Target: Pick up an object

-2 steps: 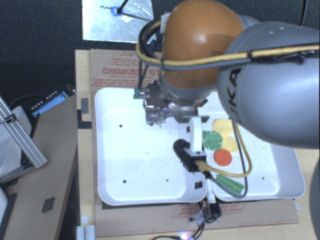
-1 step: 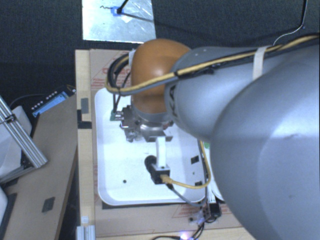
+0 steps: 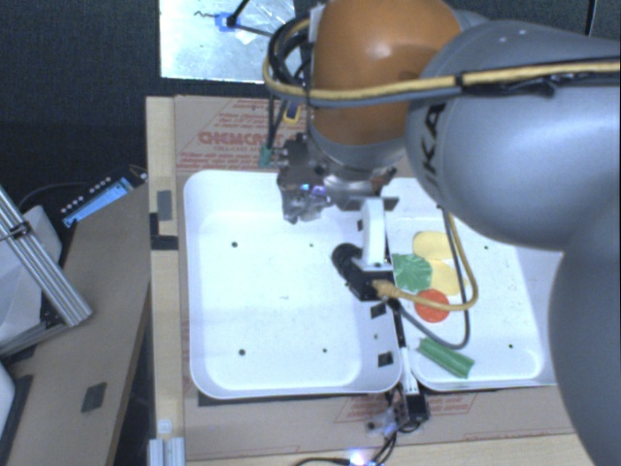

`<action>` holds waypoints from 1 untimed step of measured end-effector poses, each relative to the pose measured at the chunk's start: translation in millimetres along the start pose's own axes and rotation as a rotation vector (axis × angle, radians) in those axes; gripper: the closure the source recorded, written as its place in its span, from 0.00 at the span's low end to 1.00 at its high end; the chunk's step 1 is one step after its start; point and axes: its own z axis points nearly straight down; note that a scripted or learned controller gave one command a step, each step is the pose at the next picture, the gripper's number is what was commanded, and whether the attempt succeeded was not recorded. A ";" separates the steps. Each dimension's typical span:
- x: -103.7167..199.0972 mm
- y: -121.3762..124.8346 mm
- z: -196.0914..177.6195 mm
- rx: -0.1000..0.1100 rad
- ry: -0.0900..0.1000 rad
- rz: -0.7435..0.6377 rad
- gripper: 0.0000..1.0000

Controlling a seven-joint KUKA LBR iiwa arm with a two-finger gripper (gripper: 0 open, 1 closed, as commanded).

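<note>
While the grey arm point(image 3: 514, 134) reaches in from the right, I see its gripper point(image 3: 304, 200) low over the far part of the left bin point(image 3: 262, 299), near the wall it shares with the right bin point(image 3: 500, 323). I cannot tell whether the gripper is spread or pressed together. Clustered in the right bin are a yellow piece point(image 3: 433, 244), a green piece point(image 3: 414, 272) and a red disc point(image 3: 434, 307). A green block point(image 3: 446, 359) lies nearer the front rim.

left bin point(image 3: 272, 299) as landmark | cardboard sheet point(image 3: 223, 134) beneath it, showing behind | silver foil sheet point(image 3: 194, 37) farther behind | aluminium rail point(image 3: 44, 275) to its left | blue-and-black strip point(image 3: 97, 199) left-rear of it
</note>
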 end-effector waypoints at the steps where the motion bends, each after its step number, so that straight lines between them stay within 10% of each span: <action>1: 9.0 21.9 103.9 0.018 -0.007 -0.002 1.00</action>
